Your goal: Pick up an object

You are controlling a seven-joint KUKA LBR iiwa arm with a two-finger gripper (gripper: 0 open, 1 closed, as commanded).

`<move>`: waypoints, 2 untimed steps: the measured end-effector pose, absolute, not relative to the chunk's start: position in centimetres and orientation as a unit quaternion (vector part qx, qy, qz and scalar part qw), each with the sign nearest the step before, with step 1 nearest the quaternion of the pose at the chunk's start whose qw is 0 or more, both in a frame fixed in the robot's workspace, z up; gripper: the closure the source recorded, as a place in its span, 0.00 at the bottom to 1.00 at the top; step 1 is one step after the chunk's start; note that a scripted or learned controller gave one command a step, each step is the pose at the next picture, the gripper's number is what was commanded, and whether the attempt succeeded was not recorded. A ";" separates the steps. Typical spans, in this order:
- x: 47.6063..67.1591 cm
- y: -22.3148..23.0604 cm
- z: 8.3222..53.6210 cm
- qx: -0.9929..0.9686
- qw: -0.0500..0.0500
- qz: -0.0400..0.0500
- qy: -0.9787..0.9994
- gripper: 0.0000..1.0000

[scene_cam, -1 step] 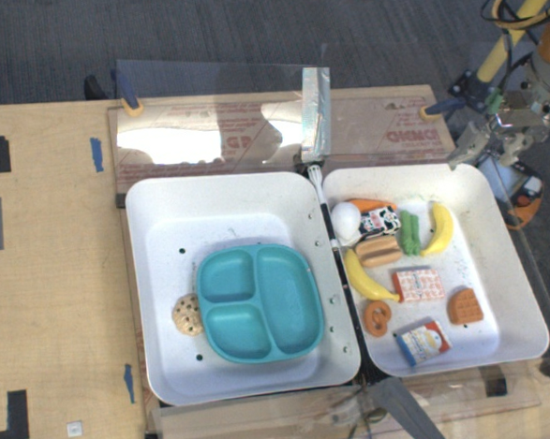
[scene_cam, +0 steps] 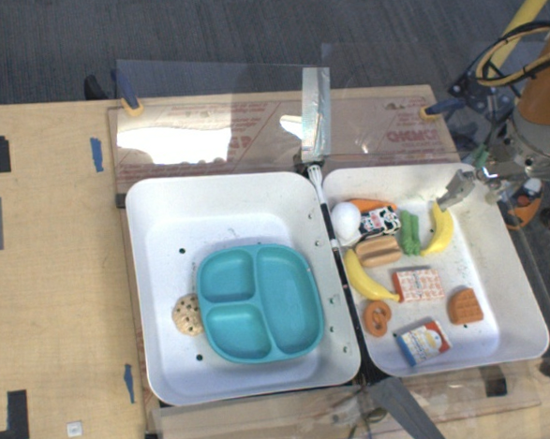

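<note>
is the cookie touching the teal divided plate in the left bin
Touching, as far as the camera view shows: the cookie sits tight against the left edge of the teal plate, with no white bin floor visible between them.

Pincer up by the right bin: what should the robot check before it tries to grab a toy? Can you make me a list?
1. Toys to grab in the right bin: ok, many lie there.
2. Pincer over that bin: ok, it sits over the bin's top right corner.
3. Nearest toy: ok, a banana lies just below the pincer.
4. Room around that banana: not ok, a green toy lies right against it.
5. Pincer open: cannot tell, too small and blurred.
6. Pincer already holding a toy: cannot tell.
</note>
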State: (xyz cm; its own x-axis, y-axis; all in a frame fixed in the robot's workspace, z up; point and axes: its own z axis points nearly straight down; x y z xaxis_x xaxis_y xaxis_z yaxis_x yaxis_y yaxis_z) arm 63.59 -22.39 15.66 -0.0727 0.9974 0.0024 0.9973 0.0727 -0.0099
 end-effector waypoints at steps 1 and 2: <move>62.1 -19.7 8.7 -0.682 -0.002 -0.002 -0.731 0.00; 62.1 -19.7 8.6 -0.683 -0.001 -0.001 -0.731 0.00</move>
State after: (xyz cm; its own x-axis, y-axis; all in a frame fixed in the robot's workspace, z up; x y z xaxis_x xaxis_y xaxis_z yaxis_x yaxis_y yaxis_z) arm 62.05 -19.72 8.58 -0.0673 0.9977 -0.0009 0.9977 0.0673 0.0029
